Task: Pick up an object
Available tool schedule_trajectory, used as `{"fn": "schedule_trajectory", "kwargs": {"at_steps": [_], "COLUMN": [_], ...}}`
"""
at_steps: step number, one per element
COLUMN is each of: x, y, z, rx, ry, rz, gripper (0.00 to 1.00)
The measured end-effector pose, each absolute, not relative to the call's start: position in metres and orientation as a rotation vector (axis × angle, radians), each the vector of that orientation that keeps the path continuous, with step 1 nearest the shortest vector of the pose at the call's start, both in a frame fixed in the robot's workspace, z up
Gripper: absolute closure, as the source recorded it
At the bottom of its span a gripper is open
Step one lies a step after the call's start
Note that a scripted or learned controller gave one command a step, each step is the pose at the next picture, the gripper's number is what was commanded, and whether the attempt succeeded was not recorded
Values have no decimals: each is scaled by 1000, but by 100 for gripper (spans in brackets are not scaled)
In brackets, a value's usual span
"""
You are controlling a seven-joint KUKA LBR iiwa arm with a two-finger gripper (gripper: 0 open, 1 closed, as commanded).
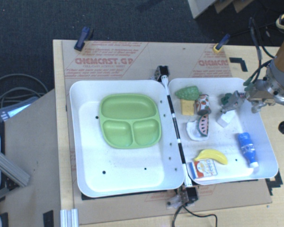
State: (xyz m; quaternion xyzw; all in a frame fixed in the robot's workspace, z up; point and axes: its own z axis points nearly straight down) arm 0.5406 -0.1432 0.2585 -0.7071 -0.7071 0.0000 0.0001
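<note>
Beside gripper (232, 102), watermelon slice (203, 125), bottle (246, 148)

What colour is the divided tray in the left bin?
Light green, seen in the camera view: the divided tray lies in the left bin.

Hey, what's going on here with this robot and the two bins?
A robot arm is reaching in from the right over the right bin, with its gripper low near the far side. Nothing visibly sits between its fingers, so no pick has happened yet. That bin has small items: a blue bottle, a banana, a watermelon slice, a yellow block and a green piece. The left bin holds a green divided tray.
</note>
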Motion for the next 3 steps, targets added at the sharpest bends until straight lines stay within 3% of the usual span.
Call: {"fn": "schedule_trajectory", "kwargs": {"at_steps": [1,2,3], "x": [479,479,479], "y": [-125,-125,-172], "z": [84,94,127], "rx": [-2221,-2224,-2224], "ry": [-2221,-2220,-2222], "rz": [0,-2,0], "gripper": [0,100,100]}}
